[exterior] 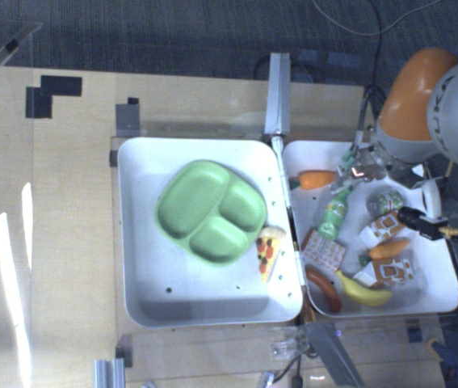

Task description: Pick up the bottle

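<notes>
The bottle (334, 212) is green and clear and lies slanted in the right bin (447, 297), with its cap toward the upper right. My gripper (356, 166) hangs over the bin's back part, just above and to the right of the bottle's cap end. Nothing shows between the gripper and the bottle. An orange carrot-like piece (317, 179) lies immediately left of the gripper.
Around the bottle lie a checkered waffle (324, 250), a sausage (324, 288), a banana (363, 290), two small cartons (382, 229) (395, 272), an orange piece (389, 248) and a round green-white item (387, 201). The left bin (140, 297) holds a green divided plate (211, 208) and a pizza slice (269, 249).
</notes>
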Motion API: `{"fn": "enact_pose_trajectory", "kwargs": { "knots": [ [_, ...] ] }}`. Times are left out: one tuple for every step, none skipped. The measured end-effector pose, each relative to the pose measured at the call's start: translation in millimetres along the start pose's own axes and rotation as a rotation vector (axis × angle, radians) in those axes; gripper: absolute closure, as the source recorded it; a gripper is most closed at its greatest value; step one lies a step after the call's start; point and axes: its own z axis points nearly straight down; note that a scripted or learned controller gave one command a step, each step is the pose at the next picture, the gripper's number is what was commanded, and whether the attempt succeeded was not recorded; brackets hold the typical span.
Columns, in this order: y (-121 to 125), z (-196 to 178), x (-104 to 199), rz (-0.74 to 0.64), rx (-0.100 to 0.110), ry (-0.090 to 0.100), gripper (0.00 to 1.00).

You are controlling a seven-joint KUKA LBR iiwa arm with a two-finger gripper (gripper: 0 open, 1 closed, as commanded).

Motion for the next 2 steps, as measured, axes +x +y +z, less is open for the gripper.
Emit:
{"fn": "enact_pose_trajectory", "kwargs": {
  "knots": [
    [-14, -80, 66, 0.333, 0.0, 0.0, 1.0],
    [49, -111, 107, 0.41, 0.002, 0.0, 1.0]
  ]
}}
